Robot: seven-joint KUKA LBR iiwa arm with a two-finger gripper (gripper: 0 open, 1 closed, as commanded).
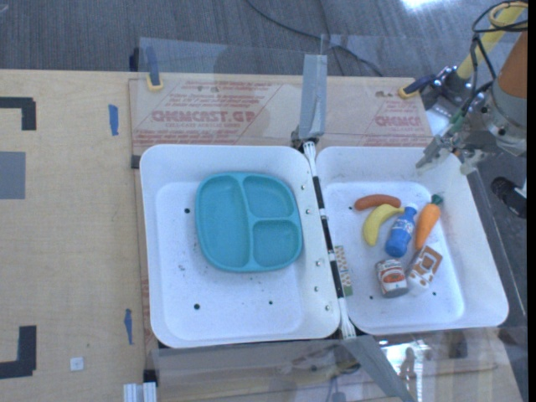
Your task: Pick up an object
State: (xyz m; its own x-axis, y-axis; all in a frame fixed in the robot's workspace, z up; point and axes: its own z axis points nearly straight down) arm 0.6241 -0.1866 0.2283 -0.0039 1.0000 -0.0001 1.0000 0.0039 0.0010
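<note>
In the right bin (469, 308) lie a hot dog (378, 201), a yellow banana (377, 224), a blue bottle (401, 232), an orange carrot (427, 221), a small can (390, 276) and a brown-and-white packet (425, 266). My gripper (448, 156) hangs over the bin's far right corner, above and to the right of the carrot. Its two fingers (429, 156) are spread apart and hold nothing.
The left bin (167, 249) holds a teal divided plate (249, 221). A ridge with a label strip (339, 270) separates the two bins. Clear panels and a grey post (312, 99) stand behind them. Cables (490, 23) run by the arm at top right.
</note>
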